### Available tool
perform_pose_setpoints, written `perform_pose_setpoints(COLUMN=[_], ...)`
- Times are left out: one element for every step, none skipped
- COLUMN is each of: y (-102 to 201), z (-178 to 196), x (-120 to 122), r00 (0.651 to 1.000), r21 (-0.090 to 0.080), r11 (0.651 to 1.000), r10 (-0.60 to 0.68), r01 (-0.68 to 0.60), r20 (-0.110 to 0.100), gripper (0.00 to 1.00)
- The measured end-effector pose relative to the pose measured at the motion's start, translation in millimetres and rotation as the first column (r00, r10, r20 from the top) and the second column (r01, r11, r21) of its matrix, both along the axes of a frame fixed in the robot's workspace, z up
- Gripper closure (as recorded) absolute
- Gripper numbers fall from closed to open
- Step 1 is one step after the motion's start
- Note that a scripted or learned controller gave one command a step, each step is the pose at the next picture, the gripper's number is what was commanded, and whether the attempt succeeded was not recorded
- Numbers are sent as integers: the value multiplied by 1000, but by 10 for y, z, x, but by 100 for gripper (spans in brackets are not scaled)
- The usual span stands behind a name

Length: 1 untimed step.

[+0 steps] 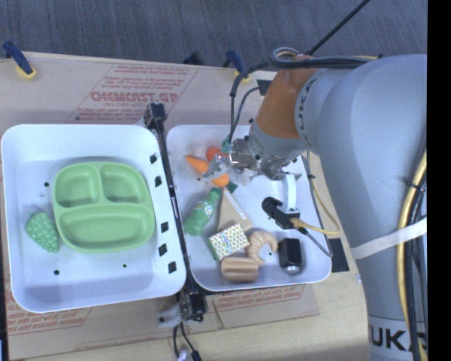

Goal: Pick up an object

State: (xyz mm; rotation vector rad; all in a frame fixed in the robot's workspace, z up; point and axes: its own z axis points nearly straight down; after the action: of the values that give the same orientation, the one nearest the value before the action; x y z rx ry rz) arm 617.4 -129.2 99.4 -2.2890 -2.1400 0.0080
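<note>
Reaching in from the right, the arm places its tool (227,161) low over the upper part of the right bin (316,265), among the small orange pieces (198,162) there. You cannot tell from this view whether the tool has released or is grasping anything; the wrist hides it.

Candidates all lie in the right bin: the orange pieces beside the tool, a green bottle (203,213) lying on its side just below, a patterned block (229,241), a tan croissant-shaped toy (261,241), a brown loaf-shaped piece (239,268) and a dark object (289,253) near the lower right corner.

Judged by appearance, these are light, stiff plastic toys, smooth and likely to slip. You should take the bottle across its narrow body, not its length; it may roll. The orange pieces look small and crowded, so a pinch may catch two. The left bin (15,277) holds a green tray (103,205).
</note>
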Motion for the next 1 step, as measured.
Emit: perform_pose_setpoints(y=[-4], z=[121], x=[14], r00=[1000], r21=[-1], r11=[1000], r10=[4], r01=[-4], r20=[2], gripper=[100])
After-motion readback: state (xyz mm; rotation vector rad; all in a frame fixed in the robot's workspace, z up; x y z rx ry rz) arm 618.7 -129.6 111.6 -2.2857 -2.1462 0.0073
